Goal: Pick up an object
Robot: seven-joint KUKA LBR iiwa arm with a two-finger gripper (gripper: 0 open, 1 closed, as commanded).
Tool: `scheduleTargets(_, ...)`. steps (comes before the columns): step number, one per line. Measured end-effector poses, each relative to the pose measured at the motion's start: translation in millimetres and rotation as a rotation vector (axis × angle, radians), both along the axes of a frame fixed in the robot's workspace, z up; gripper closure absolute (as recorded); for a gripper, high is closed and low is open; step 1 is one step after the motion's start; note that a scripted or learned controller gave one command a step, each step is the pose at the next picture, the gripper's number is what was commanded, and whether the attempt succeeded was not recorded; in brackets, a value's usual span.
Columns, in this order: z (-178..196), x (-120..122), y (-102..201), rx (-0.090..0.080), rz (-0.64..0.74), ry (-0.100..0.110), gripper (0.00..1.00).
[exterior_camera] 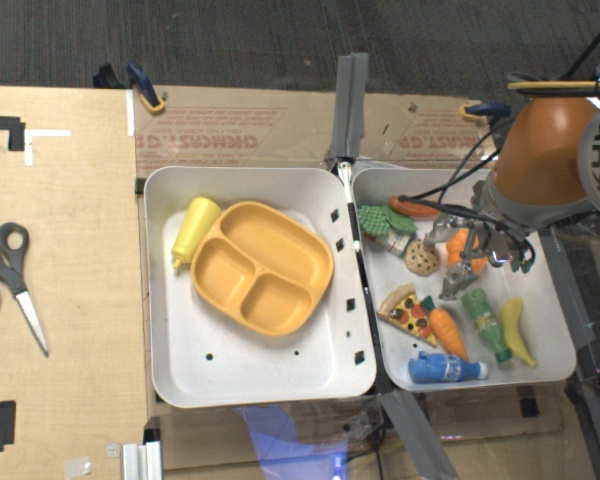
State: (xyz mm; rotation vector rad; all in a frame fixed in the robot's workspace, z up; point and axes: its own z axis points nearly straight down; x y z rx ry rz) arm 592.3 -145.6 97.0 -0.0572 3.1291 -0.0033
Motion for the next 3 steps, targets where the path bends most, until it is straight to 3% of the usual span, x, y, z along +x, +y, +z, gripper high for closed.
scheduleTargets(1, 12, 3, 0, -0.002, 0.001, -0.01, 1.0)
scheduleTargets(2, 12, 3, 0, -0.002, 0.001, -0.01, 0.0)
scheduleTargets(3, -3, 14, -24, 0.0, -0.015, 0.006, 0.0)
